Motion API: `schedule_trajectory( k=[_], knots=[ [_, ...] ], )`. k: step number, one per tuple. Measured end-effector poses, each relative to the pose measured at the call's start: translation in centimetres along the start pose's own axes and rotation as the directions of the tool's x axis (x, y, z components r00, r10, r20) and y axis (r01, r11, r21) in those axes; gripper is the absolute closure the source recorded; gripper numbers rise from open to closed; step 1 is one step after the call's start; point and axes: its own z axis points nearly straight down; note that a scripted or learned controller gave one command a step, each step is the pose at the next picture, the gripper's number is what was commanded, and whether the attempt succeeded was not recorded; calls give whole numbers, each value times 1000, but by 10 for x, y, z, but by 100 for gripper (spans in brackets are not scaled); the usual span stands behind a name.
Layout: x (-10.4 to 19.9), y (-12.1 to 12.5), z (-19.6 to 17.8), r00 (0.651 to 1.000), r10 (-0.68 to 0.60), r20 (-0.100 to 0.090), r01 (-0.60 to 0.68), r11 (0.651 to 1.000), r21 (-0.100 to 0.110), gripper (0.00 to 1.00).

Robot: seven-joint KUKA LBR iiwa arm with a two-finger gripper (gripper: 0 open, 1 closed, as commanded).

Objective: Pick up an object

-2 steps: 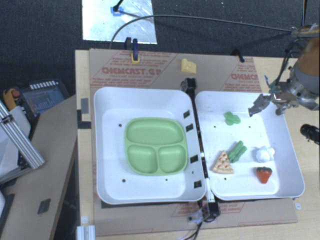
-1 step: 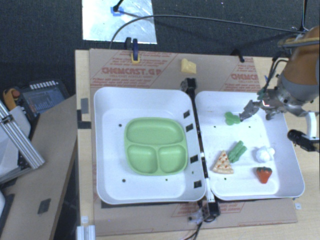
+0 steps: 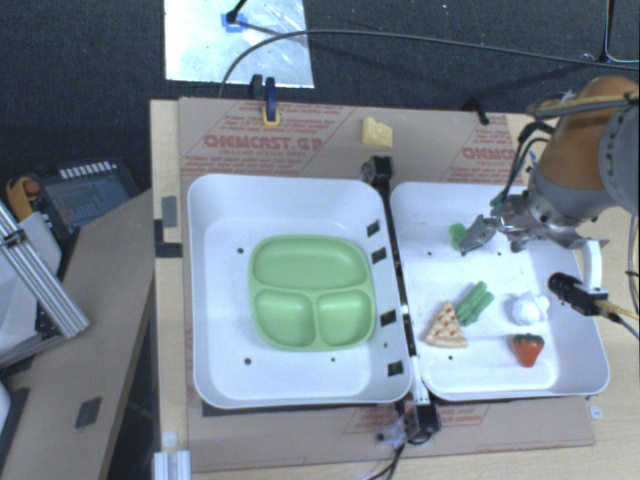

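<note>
A strawberry point(image 3: 528, 349), a pizza slice point(image 3: 446, 327), a white piece point(image 3: 525, 310) and a green vegetable point(image 3: 473, 302) are seen near the right bin's point(image 3: 432, 368) front edge. Farther back, a small green object point(image 3: 459, 235) is pinched by the claw point(image 3: 476, 234).

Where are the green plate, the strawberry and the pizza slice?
green plate point(image 3: 310, 258): camera view, on its large upper section.
strawberry point(image 3: 528, 349): camera view, on its red body.
pizza slice point(image 3: 446, 327): camera view, on the middle of the wedge.

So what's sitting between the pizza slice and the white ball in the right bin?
In the camera view, the green bean-like piece lies between the pizza slice and the white ball, close beside the slice and apart from the ball.
</note>
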Motion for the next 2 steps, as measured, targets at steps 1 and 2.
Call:
schedule_trajectory(
  k=[1, 2],
  knots=[
    [0, 1, 51, 1000, 4, 0, -4, 1000, -1, 0],
    [0, 1, 39, 1000, 3, 2, -3, 1000, -4, 100]
  ],
)
